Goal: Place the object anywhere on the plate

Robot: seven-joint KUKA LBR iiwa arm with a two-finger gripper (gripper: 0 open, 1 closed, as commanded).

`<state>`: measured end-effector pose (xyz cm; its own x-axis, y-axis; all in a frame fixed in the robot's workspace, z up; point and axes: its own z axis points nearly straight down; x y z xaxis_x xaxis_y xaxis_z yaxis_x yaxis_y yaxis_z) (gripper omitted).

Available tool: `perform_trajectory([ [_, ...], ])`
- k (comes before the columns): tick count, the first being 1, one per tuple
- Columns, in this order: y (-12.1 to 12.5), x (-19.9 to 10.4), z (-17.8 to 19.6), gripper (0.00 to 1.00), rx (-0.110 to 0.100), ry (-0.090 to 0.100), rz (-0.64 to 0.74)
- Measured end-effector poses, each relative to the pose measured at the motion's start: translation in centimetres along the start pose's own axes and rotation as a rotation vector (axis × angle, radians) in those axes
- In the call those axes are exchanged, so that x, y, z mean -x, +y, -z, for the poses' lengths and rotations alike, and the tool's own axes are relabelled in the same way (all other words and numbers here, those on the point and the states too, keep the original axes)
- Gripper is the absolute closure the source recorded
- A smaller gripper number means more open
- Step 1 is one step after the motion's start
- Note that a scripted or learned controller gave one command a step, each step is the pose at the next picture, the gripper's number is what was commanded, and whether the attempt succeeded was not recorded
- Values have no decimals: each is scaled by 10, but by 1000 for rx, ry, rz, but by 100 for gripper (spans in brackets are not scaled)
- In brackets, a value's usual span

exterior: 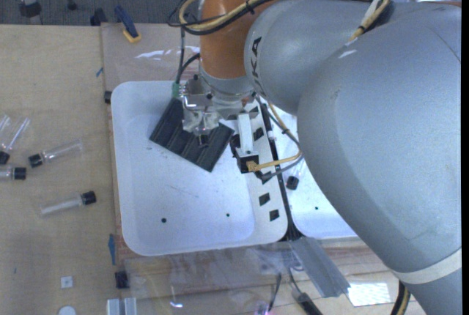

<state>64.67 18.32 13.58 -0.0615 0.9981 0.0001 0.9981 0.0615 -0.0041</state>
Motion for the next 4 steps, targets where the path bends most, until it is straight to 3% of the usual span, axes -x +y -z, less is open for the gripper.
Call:
perform_trajectory([
  [1, 23, -36, -46, 100, -3, -4, -177],
  [2, 22, -41, 26, 100, 8, 0, 166],
  [3, 21, -31, 86, 100, 6, 1, -353],
  [4, -20, -44, 72, 100, -1, 0, 128],
])
